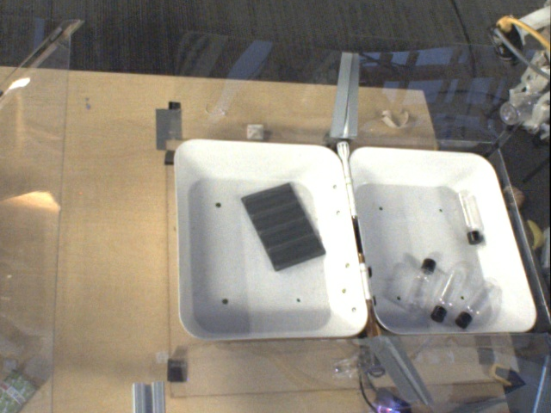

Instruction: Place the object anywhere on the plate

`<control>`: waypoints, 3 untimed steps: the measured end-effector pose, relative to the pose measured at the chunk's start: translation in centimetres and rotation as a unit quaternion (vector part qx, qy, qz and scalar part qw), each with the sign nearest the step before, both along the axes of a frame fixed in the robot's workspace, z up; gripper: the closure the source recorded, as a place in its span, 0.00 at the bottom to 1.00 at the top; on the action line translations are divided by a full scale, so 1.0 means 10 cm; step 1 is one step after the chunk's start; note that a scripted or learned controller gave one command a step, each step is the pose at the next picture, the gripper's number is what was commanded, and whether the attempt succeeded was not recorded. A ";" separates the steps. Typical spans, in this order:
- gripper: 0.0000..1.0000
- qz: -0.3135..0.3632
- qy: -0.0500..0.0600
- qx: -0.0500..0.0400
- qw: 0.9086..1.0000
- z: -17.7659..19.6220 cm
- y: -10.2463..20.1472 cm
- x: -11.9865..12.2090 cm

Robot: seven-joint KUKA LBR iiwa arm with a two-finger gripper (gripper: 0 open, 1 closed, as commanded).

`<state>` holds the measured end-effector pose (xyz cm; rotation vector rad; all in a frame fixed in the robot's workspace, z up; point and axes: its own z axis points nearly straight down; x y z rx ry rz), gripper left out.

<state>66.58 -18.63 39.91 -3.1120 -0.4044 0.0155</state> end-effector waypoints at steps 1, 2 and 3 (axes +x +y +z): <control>1.00 0.005 0.001 0.000 1.000 0.09 0.03 0.01; 1.00 0.010 0.003 0.000 1.000 0.18 0.06 0.02; 1.00 -0.021 -0.005 0.000 1.000 -0.01 -0.03 -0.03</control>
